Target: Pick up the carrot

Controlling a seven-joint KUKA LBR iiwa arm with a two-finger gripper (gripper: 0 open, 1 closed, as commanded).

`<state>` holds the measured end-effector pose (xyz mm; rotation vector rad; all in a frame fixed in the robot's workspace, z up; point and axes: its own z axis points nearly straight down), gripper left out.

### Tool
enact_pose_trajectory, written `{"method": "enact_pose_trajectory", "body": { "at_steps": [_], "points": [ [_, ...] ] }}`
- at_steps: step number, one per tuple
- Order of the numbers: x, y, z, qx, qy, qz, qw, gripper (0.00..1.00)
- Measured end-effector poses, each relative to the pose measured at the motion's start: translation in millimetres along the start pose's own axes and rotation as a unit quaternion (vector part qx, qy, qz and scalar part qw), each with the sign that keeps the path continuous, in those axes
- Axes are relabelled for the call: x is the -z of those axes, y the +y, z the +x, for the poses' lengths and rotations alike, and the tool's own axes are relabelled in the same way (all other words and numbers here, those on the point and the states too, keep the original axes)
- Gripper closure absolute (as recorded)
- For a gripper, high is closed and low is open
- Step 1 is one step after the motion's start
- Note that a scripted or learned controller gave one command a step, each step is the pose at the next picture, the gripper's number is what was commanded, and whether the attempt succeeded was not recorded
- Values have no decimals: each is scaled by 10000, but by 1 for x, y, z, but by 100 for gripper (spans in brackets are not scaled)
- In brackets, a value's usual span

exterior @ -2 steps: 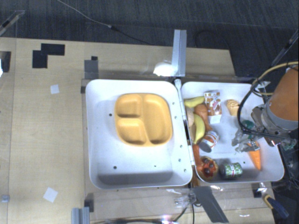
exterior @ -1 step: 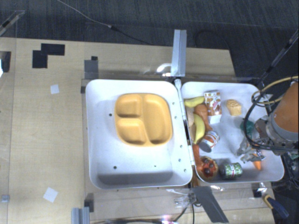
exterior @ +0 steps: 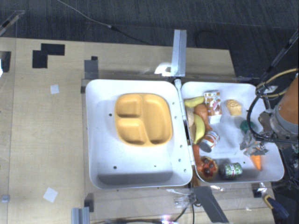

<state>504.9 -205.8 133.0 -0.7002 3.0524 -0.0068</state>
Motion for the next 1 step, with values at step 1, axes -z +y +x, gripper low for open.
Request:
{"method": "enact_pose_trajectory", "body": {
  "at_steps": [1],
  "points": [
    [73,23,-28,-216,-22,13,9998,100]
  ]
}}
